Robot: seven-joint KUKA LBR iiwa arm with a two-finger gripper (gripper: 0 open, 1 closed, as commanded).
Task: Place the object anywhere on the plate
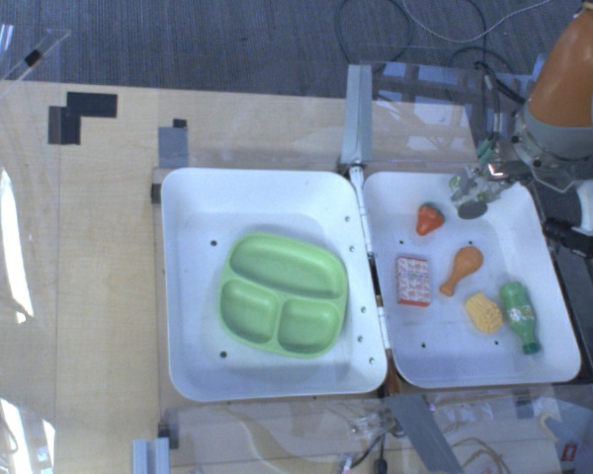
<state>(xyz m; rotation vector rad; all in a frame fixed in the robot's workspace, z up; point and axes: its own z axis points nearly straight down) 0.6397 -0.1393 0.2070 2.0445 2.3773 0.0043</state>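
Hovering at far edge of right bin [563, 358]: gripper [471, 197], finger state can't tell. Strawberry [429, 219] just beside it, twd left; drumstick [462, 268], cracker pack [412, 279], corn [483, 313], green bottle [520, 315] nearer cam. Green plate [282, 293] in left bin [193, 363], well apart.

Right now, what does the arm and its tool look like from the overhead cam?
The arm enters at the upper right: a rounded orange band above a light grey wrist section. Below it sits the tool, small, metallic grey, with a tiny green and red spot near its mount. Thin black cables loop over the dark floor behind it. Finer detail is too blurred to make out.
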